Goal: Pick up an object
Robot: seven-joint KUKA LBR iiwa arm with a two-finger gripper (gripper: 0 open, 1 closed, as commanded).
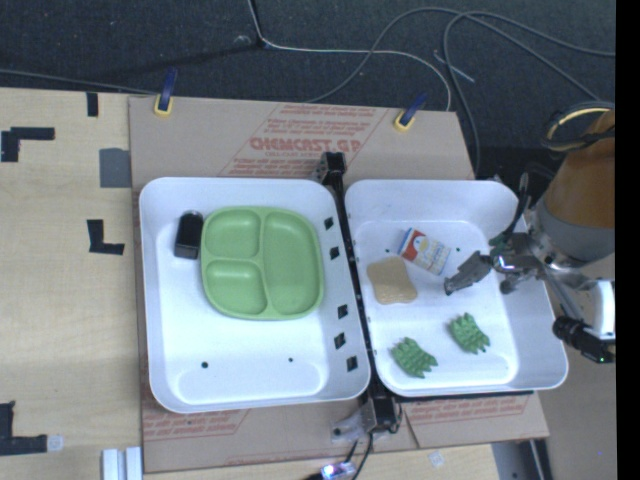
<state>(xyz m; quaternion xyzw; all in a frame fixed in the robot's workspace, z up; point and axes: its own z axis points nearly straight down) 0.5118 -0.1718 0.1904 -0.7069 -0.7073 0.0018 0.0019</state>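
Nearest my camera sit two green leafy pieces in the right bin's front half, one at the front centre and one just to its right and slightly further back; either could serve as the thing to pick, and both lie flat on the bin floor, apart from each other; behind them, toward the middle of that bin, lies a tan bread-like slab, and just beside it, further back and to the right, a small white carton with red and blue print; so I count four loose things in the right bin.

My end effector hangs over the right half of that bin, close beside the carton and behind the right-hand green piece; a dark finger points left toward the carton, nothing is pinched in it, and I cannot tell from this angle whether it is spread or pressed together.

I judge this to be the approach step, no grasp made yet; the next move calls for centring over one object, likely the carton or the near green piece, then descending with the fingers straddling it.

Outward, the left bin carries one green divided plate and one small black block touching its left rim; two bins in all on the counter, atop one cardboard sheet.
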